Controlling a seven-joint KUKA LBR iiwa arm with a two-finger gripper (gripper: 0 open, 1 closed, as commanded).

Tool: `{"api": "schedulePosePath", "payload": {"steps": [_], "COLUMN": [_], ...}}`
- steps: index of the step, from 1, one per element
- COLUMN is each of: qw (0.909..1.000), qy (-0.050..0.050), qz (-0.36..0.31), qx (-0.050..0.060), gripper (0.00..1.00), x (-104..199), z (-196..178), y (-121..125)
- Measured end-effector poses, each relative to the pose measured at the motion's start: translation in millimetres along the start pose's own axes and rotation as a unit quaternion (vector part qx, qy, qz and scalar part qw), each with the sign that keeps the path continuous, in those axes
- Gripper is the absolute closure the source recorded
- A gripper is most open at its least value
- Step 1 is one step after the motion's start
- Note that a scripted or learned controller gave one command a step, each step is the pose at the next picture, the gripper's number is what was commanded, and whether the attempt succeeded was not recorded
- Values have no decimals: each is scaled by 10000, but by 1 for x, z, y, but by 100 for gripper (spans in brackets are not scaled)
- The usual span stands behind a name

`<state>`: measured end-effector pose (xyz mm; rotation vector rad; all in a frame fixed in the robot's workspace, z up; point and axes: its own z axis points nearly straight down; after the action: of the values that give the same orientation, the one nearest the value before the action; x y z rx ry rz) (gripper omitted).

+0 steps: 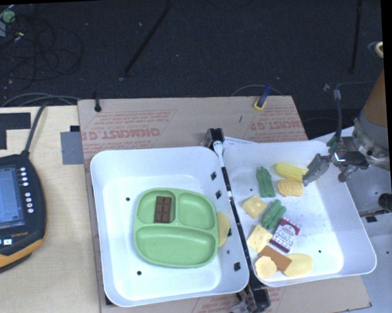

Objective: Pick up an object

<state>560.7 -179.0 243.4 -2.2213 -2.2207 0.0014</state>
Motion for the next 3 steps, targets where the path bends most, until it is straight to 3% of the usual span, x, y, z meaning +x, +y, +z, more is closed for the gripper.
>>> {"api": "schedulePosePath", "payload": {"steps": [1, 2, 3], "qw": [10000, 10000, 10000], "qy": [20, 16, -3], "qz": [-10, -31, 4], "qx": [44, 3, 1], "gripper": [0, 0, 0], "x": [15, 87, 57], "z": [93, 159, 156], "y": [43, 84, 83]}}
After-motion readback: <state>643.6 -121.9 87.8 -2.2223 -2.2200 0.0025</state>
